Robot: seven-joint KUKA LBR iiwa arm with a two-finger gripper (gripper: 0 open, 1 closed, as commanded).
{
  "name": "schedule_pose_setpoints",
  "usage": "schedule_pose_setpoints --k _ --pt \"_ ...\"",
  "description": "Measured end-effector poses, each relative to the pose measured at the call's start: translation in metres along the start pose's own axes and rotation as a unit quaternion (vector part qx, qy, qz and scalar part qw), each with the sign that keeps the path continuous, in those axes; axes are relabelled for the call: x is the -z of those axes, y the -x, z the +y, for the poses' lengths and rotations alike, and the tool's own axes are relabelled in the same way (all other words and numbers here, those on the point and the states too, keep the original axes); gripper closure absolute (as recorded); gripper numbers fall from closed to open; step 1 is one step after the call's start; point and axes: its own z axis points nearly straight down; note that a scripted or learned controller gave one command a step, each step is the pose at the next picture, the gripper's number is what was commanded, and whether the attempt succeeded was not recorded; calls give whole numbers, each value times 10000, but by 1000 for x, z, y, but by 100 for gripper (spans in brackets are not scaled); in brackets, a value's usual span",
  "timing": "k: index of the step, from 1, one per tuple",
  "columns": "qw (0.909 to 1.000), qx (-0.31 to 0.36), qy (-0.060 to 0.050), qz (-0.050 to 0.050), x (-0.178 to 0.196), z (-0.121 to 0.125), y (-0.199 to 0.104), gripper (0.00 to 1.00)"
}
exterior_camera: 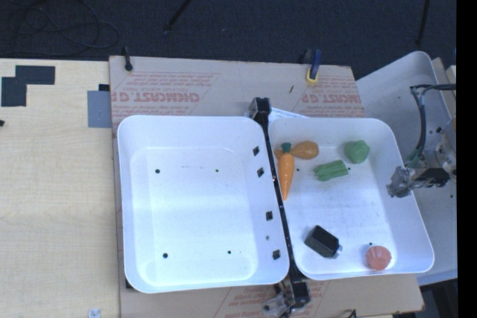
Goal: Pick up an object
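In the right bin (402, 153) we list, left to right: carrot (285, 175) by the divider | orange piece (305, 150) | green cucumber (330, 170) | black block (323, 241) | green lump (357, 151) | pink ball (378, 258) | gripper (402, 182) over right rim, jaws unreadable.

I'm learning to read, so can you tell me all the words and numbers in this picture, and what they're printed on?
"CHEMCRZT. G.P": red print, upside down, on the cardboard sheet under the bins, at top left; letters blurry, so a best guess.
A second red print at top right: same style, too blurred to read.
Red print at the cardboard's bottom edge: unreadable.
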Motion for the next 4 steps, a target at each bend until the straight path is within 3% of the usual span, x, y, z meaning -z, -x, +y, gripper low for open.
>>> schedule_pose_setpoints --k 1,2,3,4 --pt "10000 48 49 -4 104 15 -83 100" --pt "10000 10 -4 -9 169 -23 -163 100" --pt "10000 15 4 -7 169 -11 -232 100" --pt "10000 37 -17 -8 137 -8 -324 100"
